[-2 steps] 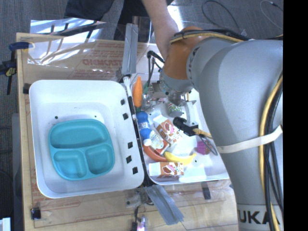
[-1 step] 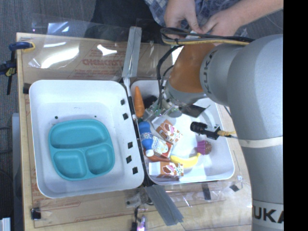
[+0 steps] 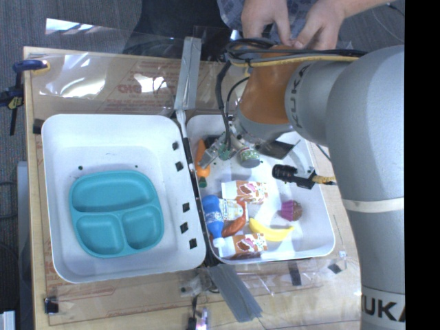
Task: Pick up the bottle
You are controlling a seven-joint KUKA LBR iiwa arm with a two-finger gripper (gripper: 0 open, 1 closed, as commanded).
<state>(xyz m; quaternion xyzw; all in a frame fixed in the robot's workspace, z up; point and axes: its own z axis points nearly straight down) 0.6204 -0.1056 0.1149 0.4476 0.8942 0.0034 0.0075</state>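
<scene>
The grey KUKA arm [image 3: 344, 108] reaches in over the right-hand white bin [image 3: 317, 243], its orange-banded wrist lowered toward the bin's far left corner. The gripper [image 3: 221, 150] hangs low there among cables, just above an orange item [image 3: 200, 155] lying against the bin's left wall; whether it is spread or closed cannot be made out from here. The bottle [image 3: 214, 215], blue with a white label and a white cap, lies on its side well nearer the camera than the gripper, along the same left wall, untouched and apart from the tool. Just right of the bottle sit two printed snack packets [image 3: 251, 191], a red-orange piece [image 3: 236, 224] and a banana [image 3: 269, 232]; a dark purple item [image 3: 290, 210] lies farther right. Away to the gripper's left, the other white bin [image 3: 55, 143] holds a teal divided tray [image 3: 115, 210]. A person's hands [image 3: 292, 12] work at the bench's far edge, beyond the arm.
</scene>
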